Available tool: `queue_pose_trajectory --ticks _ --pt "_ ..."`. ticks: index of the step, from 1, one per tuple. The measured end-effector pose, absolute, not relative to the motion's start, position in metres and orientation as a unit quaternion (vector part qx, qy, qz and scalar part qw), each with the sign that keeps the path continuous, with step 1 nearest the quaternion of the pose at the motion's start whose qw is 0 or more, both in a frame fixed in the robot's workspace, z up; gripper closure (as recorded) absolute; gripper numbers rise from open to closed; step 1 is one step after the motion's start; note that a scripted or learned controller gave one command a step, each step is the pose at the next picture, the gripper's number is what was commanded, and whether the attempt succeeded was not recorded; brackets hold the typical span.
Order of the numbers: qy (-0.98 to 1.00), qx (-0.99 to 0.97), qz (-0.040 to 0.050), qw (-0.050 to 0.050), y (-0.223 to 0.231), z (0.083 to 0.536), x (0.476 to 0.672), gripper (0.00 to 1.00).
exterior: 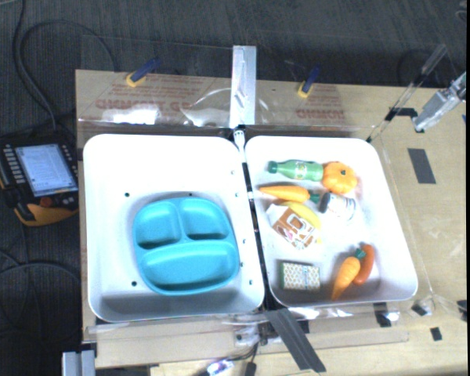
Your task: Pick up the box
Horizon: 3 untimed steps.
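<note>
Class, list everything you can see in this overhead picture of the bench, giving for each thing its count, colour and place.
bins: 2, white, side by side on the bench
divided tray: 1, light blue, in the left bin
bottle: 1, green, lying at the far end of the right bin
pumpkin: 1, orange, right of the bottle
banana: 1, yellow-orange, below the bottle
box: 1, white with orange print, middle of the right bin
small packet: 1, speckled green, near end of the right bin
carrots: 2, orange, near right corner of the right bin
handheld control unit: 1, black and orange, on the floor left of the bench
clamps: 2, blue and yellow, far edge of the bench
</note>
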<state>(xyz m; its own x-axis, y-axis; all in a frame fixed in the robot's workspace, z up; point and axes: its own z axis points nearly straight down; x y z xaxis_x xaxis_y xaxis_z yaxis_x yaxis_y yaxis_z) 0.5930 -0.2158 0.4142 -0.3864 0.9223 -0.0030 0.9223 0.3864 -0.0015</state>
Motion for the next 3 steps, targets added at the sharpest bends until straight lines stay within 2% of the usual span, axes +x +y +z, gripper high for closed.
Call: queue_pose_trajectory --ticks 2,3 --pt "0.833 0.554 -0.0034 0.004 -0.215 0.433 0.595 1.0" --pt "0.784 0.621 -0.0005 0.0 -0.218 0.348 0.643 1.0"
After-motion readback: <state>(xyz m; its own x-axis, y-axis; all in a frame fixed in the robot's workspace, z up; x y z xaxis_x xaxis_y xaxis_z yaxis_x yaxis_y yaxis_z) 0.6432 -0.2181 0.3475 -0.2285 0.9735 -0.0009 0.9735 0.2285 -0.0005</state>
